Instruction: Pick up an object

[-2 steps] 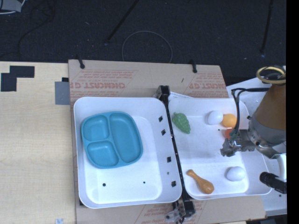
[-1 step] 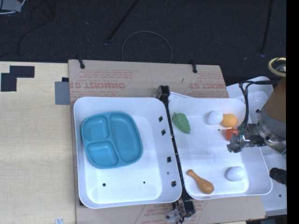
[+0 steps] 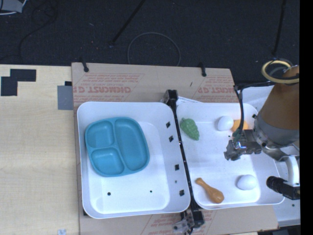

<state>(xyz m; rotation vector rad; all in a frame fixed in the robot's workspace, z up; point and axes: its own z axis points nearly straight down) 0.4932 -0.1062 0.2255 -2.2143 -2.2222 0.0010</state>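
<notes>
My gripper (image 3: 235, 149) hangs over the middle right of the right bin (image 3: 210, 180), beneath the grey arm with its orange band. Around it lie a green leafy piece (image 3: 190, 129) at the bin's upper left, a white egg-like ball (image 3: 224, 123) just above the gripper, a second white ball (image 3: 246, 182) at the lower right, and an orange-brown drumstick shape (image 3: 210, 190) at the bottom. A small orange thing (image 3: 237, 125) peeks out beside the upper ball, partly hidden by the arm. I see nothing between the fingers.
The left bin (image 3: 98, 199) holds a blue three-compartment plate (image 3: 117, 145). A black divider (image 3: 178, 155) runs between the two bins. Cardboard lies under both, with a wooden bench surface to the left.
</notes>
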